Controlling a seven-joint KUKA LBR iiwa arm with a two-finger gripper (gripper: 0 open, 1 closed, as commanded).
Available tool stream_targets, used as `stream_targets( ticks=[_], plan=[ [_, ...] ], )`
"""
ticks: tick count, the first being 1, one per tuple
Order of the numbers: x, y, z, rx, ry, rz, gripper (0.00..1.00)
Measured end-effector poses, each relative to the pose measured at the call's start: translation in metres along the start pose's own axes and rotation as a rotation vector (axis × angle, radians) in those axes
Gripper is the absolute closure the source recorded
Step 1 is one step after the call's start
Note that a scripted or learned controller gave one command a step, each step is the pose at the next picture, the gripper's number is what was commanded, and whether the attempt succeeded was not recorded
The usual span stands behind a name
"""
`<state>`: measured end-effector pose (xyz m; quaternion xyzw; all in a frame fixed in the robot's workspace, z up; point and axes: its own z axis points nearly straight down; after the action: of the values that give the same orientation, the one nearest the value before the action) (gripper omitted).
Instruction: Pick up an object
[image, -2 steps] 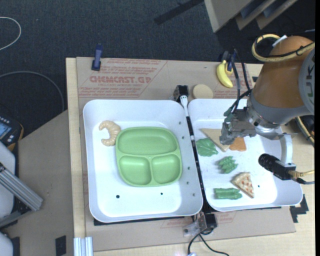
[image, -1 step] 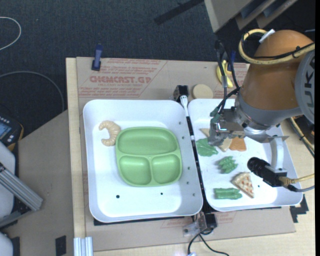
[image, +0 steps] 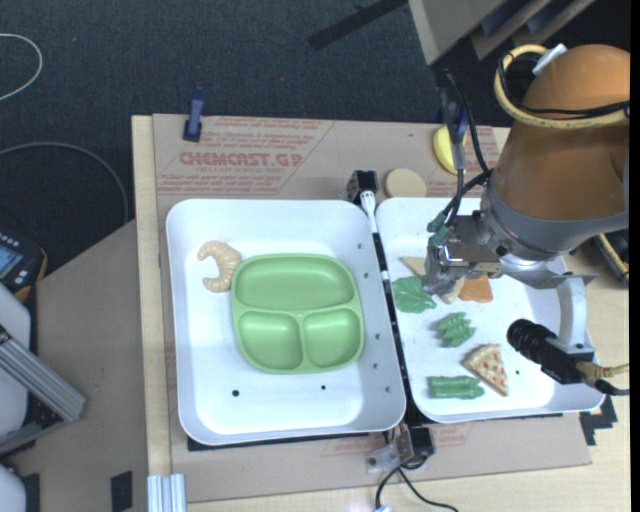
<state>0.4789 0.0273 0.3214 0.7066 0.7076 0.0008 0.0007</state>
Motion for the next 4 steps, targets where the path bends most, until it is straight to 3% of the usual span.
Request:
stream_targets(
  ticks=[1,2,3,4],
  plan=[
    [-0.03,0.001,-0.07,-0.003,-0.001,0.003,1.0],
    [-0.021,0.0,-0.027,0.005,0.0,0.002,1.0],
    [0.011,0.001,-0.089,-0.006,0.001,-0.003,1.0],
    [0.052,0.0,0.011,0.011,0.0,-0.002,1.0]
  ],
)
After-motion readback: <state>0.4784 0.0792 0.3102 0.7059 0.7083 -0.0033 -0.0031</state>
